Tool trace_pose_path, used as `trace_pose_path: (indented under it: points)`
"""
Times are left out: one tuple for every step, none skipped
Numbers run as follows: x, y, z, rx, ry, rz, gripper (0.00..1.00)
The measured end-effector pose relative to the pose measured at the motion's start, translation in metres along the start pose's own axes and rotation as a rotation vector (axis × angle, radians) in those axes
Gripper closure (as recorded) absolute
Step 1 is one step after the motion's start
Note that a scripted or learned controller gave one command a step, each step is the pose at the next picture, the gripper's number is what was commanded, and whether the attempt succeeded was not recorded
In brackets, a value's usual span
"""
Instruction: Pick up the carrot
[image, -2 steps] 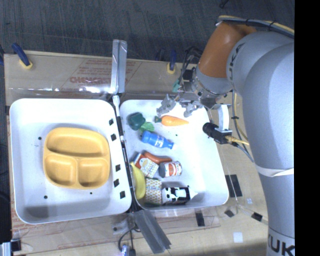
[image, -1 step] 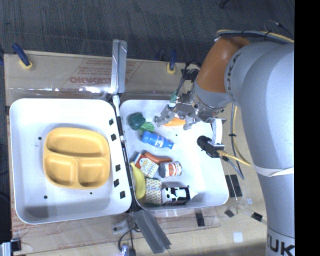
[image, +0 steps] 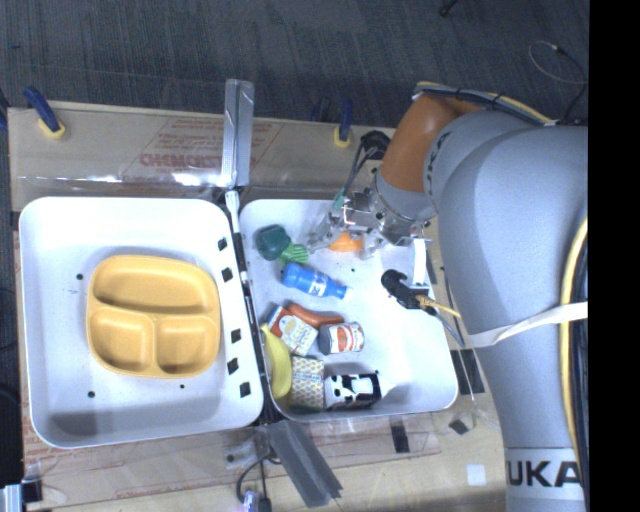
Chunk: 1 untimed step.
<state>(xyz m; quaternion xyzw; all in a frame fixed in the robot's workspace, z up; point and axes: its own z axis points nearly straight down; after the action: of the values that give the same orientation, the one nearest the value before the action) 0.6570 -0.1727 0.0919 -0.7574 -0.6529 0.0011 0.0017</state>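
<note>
Arm (image: 500, 240) reaching in over right bin (image: 425, 380), top edge. Claw (image: 352, 228) down at carrot (image: 346, 242), near bin's upper wall. Claw opening and grip: cannot tell, likely contact only. Lift not yet done. Yellow tray (image: 153, 313) in left bin.

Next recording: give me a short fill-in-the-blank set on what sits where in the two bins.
1. The yellow divided tray lies in the ___ bin.
2. The tool is over the ___ bin, at the orange carrot.
3. The bottle lying below the carrot is ___ in colour.
4. The banana lies along that bin's ___ wall.

Missing words: left; right; blue; left
</note>
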Motion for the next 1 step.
trace_pose_path:
  points:
    - [0.0032, -0.0013, -0.0092, 0.009, 0.002, -0.009, 1.0]
